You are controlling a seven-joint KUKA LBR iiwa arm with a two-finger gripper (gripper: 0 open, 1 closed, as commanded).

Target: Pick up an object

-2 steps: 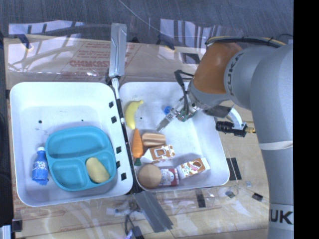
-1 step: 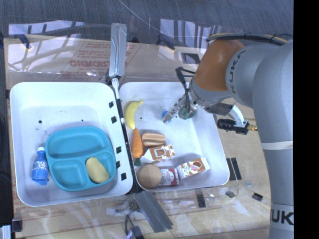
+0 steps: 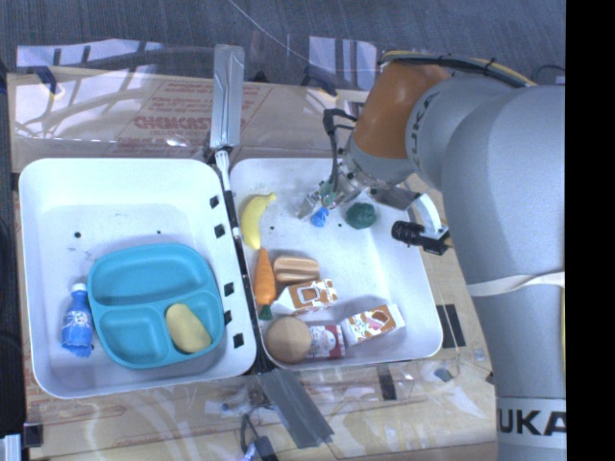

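My gripper is low in the back of the right bin, under the orange wrist band. A small blue object lies right at its tip; whether it is gripped is hidden. A dark green lump sits just to the right of the gripper. A banana lies to its left by the divider. Nearer the front are a carrot, a hot dog bun, three small cartons and a brown round object.
The left bin holds a blue divided tray with a yellow object in its front right compartment. A blue bottle lies beside the tray on the left. The grey arm covers the right side of the scene.
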